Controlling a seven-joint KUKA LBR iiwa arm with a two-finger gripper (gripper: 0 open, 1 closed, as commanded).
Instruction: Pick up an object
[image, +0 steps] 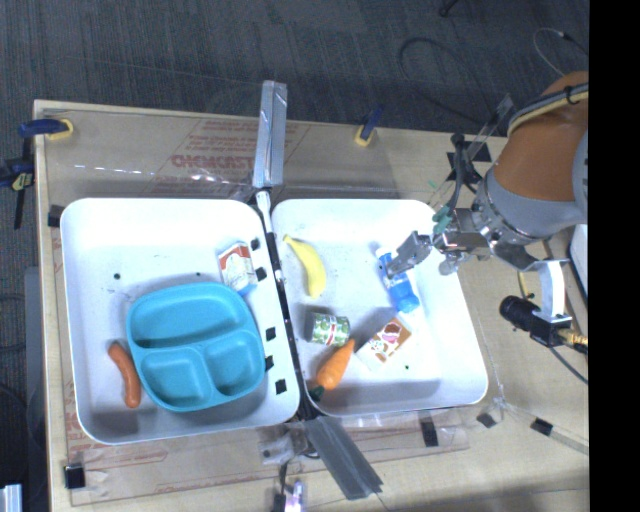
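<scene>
A robot gripper (404, 254), whose finger state I cannot tell, hangs over a blue packet (400, 287) near the right bin's (455, 385) far-right wall, so a grasp may slip or bump that wall.

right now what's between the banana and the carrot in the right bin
A small green can lies between the banana and the carrot, seen in the camera view.

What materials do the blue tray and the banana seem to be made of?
Tray: likely moulded plastic, from its even light-blue colour, rounded compartments and soft sheen. Banana: probably a plastic toy, being uniformly yellow and smooth without brown marks, though real fruit cannot be excluded from this view.
</scene>
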